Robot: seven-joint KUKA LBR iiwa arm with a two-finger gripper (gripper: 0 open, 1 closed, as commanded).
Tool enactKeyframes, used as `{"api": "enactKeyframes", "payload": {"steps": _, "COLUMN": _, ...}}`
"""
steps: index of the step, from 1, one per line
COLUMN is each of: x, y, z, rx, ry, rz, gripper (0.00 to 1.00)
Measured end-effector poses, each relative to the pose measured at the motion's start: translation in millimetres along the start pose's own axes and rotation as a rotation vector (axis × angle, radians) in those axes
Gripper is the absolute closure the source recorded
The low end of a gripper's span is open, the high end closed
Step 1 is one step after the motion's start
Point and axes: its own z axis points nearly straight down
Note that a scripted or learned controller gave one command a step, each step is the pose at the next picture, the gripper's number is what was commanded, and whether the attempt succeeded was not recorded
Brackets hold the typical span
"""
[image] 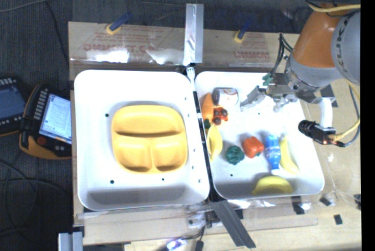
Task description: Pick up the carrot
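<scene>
Seen from above at a slant, the near edge of the counter (pixel 146 221) carries two shallow white bins side by side. Toward the front of the right bin (pixel 310 182) lie a yellow banana-shaped toy (pixel 272 185), a blue bottle-like piece (pixel 272 149), a red-orange toy (pixel 253 146), a dark green toy (pixel 234 154) and a small yellow piece (pixel 214 142) against the dividing wall. The left bin (pixel 88 144) holds a yellow sectioned tray (pixel 149 137). Farther back in the right bin, close to the dividing wall, lies the carrot (pixel 207 106): a short orange shape, its long axis running roughly front to back, with a small red and dark toy (pixel 220 115) touching its right side and a white and grey item (pixel 225 93) just beyond. The hand (pixel 270 96) hovers over the back of the same bin, to the carrot's right as viewed; its two grey fingers look spread apart and grip nothing. The carrot therefore lies leftward from the hand, near but clearly apart, so the coming move likely calls for a sideways reach toward the divider before descending. The crowding toy may hamper a clean grasp.
</scene>
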Motion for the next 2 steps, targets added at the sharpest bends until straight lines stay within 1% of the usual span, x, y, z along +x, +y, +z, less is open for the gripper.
{"api": "enactKeyframes", "payload": {"steps": 1, "x": 28, "y": -49, "z": 100, "rx": -0.014, "ry": -0.007, "rz": -0.233, "gripper": 0.0}}
{"api": "enactKeyframes", "payload": {"steps": 2, "x": 3, "y": -98, "z": 99, "rx": -0.018, "ry": -0.013, "rz": -0.58, "gripper": 0.0}}
